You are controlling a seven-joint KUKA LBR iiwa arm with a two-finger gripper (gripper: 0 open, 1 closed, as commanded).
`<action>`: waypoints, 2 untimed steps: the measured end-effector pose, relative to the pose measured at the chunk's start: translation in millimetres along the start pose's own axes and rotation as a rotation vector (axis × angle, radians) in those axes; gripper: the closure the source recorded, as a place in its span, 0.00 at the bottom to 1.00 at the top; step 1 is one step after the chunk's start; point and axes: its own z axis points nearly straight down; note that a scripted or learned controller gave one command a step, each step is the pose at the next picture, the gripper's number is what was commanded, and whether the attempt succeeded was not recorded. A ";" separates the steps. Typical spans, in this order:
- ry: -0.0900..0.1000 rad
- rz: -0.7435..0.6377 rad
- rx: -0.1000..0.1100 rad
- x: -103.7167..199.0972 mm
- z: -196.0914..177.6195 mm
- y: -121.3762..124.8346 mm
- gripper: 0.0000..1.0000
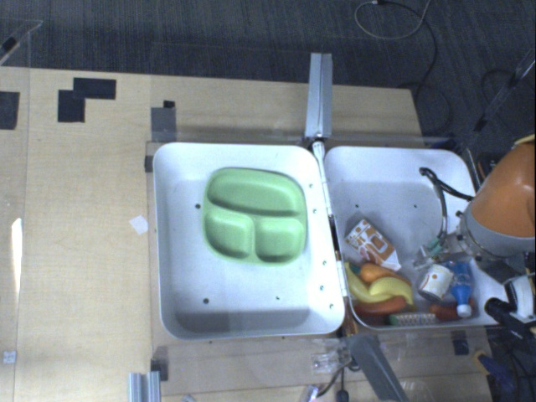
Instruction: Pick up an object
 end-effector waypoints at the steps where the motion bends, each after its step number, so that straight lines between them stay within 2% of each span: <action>1: 0.007 -0.189 0.016 69.5 -26.8 28.7 1.00; 2: 0.006 -0.053 0.017 202.5 -167.0 68.9 1.00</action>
